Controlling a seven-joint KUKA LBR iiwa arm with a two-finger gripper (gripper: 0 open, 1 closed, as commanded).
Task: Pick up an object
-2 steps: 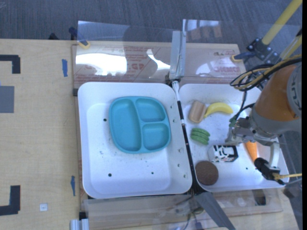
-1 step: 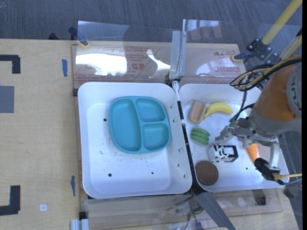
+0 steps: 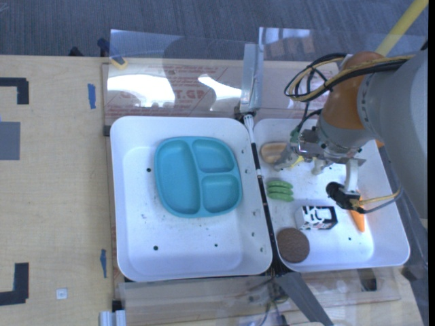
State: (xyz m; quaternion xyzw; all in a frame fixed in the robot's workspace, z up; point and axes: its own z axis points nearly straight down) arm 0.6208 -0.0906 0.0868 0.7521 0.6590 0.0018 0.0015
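Camera view looked down on a desk [image 3: 47, 202] carrying two white bins: the left bin [image 3: 129, 250] held a blue divided plate [image 3: 198, 176], and the right bin [image 3: 387, 250] held the small things from which one was to be picked. The tool [image 3: 309, 156] was seen low over the far part of the right bin, just beside a tan bread roll [image 3: 272, 152]; whether it was released or clenched could not be told, and nothing was seen grasped in it. Nearer the front lay a green pea pod [image 3: 280, 190], a black-and-white piece [image 3: 319, 216], an orange carrot [image 3: 358, 221] and a brown round cookie [image 3: 294, 244]. All were judged to be light toy foods, probably smooth and somewhat slippery. The roll, being nearest, was judged best taken across its shorter width; the pea pod would be pinched across its narrow middle.
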